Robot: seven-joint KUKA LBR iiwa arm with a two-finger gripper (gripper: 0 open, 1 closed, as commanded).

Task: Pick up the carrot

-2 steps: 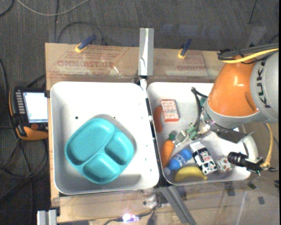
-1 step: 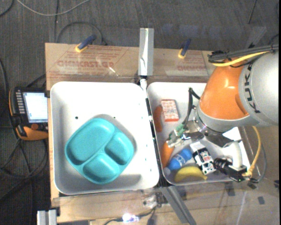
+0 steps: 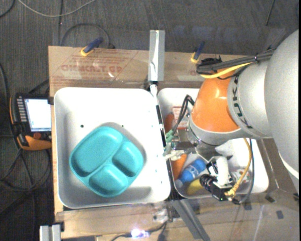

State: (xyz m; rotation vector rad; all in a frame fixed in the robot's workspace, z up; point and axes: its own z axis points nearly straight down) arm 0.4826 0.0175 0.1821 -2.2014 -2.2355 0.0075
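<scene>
Spotted carrot (image 3: pixel 177 165) as an orange patch in the right bin (image 3: pixel 258 181), tight against the bin's 9 o'clock wall, toward the 6 o'clock end. Only partly visible, upper end covered by the robot's wrist.

Placed gripper (image 3: pixel 171 149) directly at 12 o'clock of the carrot, low over the wall shared by the two bins. Could not tell claw state, spread or pressed together, as it was masked by the wrist hardware. Could not tell contact with the carrot either.

Noted blue item (image 3: pixel 192 172) just at 3 o'clock of the carrot, touching or nearly so. Noted yellow item (image 3: pixel 193 187) at 5 o'clock of the carrot, beside the blue one, near the bin's 6 o'clock wall. Saw red-and-white printed packet (image 3: pixel 179 115) at 12 o'clock in the same bin, partly under the arm's orange band (image 3: pixel 215 109).

Found teal divided plate (image 3: pixel 107 160) in the left bin (image 3: pixel 65 109), well apart at 9 o'clock of the carrot, lying flat, three compartments up.

Logged cardboard sheet (image 3: pixel 90 67) under the bins at 12 o'clock, and handheld pendant (image 3: pixel 32 117) with lit screen off the bench at 9 o'clock.
</scene>
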